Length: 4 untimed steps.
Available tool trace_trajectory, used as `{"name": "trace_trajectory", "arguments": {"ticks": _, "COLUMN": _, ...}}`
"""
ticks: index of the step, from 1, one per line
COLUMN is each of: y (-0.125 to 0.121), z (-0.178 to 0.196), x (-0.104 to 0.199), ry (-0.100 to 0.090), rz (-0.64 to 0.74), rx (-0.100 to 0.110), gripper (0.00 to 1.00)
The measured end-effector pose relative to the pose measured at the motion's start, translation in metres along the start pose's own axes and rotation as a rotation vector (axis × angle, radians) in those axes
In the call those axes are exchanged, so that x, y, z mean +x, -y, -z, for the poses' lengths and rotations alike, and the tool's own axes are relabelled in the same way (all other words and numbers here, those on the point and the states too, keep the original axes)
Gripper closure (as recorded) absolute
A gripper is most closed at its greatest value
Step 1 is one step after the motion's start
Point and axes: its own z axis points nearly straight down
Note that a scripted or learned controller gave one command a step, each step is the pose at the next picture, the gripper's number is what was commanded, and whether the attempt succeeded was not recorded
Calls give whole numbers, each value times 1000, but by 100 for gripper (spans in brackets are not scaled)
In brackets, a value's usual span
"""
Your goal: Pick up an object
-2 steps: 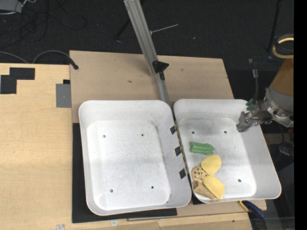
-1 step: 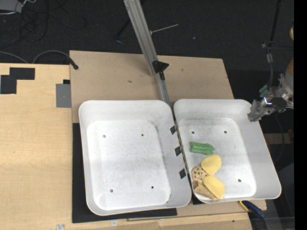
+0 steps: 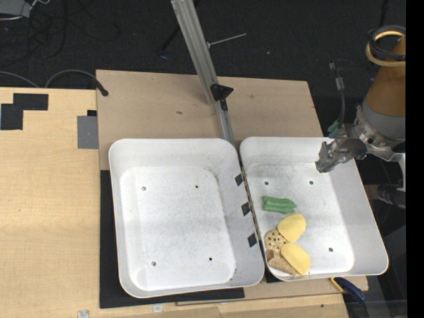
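Sitting in right bin's point(image 3: 344, 244) front-left corner: yellow pieces point(image 3: 293, 242), green piece point(image 3: 279, 205); gripper point(image 3: 326, 158) hovering at back-right edge, jaw state unclear.

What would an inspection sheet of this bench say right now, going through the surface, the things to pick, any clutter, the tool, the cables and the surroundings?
Surface: wooden bench bearing two shallow white bins side by side, left bin and right bin.
Job's things: green piece, two yellow pieces and a speckled tan piece, clustered at the right bin's near left corner, touching or overlapping.
Clutter: nothing seen in the left bin.
Tool: the tool hangs over the right bin's far right corner, apart from the pieces; nothing seen between its fingers.
Cables: dark cables on the floor beyond the bench; one runs down the arm.
Surroundings: slanted metal rail; light panel to the left.
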Motion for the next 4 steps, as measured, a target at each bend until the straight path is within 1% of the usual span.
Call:
{"name": "trace_trajectory", "arguments": {"ticks": 1, "y": 1, "z": -2, "x": 61, "ry": -1, "rz": 1, "rx": 0, "gripper": 100}}
{"name": "trace_trajectory", "arguments": {"ticks": 2, "y": 8, "z": -18, "x": 115, "ry": 0, "rz": 0, "rx": 2, "gripper": 100}}
{"name": "trace_trajectory", "arguments": {"ticks": 3, "y": -5, "z": -23, "x": 171, "ry": 1, "rz": 0, "rx": 0, "gripper": 100}}
{"name": "trace_trajectory", "arguments": {"ticks": 4, "y": -1, "z": -20, "x": 222, "ry": 2, "rz": -2, "rx": 0, "gripper": 100}}
